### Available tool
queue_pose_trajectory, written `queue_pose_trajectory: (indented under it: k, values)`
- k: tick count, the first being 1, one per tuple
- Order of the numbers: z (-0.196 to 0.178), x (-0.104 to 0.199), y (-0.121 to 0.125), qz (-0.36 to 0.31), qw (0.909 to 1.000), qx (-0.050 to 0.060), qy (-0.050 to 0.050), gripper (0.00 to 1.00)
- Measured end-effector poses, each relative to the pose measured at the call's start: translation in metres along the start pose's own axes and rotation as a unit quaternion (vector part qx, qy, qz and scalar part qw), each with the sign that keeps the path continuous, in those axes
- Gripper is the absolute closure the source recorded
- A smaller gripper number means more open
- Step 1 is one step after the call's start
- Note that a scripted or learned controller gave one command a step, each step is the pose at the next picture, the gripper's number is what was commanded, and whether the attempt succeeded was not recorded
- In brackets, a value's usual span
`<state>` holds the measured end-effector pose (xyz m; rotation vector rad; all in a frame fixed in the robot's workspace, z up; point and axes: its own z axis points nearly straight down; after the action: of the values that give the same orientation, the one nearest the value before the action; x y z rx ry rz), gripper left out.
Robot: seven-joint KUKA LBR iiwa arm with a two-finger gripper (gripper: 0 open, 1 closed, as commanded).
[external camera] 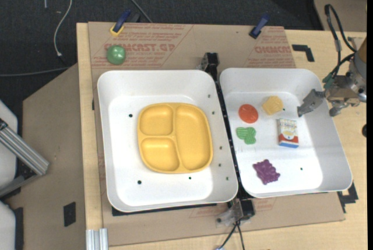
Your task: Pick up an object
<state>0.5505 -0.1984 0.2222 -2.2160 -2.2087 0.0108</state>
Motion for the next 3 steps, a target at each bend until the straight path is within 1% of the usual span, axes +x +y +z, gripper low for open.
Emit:
queue_pose_trajectory:
  k: [1, 2, 3]
  values:
    - [-0.007, 0.000, 0.003, -0.002, 1.0000, -0.007, -0.002, 0.00]
    - [0.035, -0.002, 0.005, -0.002, 1.0000, -0.004, -0.001, 0.00]
    - [0.097, 0.005, 0.006, -0.002, 1.0000, -0.003, 0.000, 0.00]
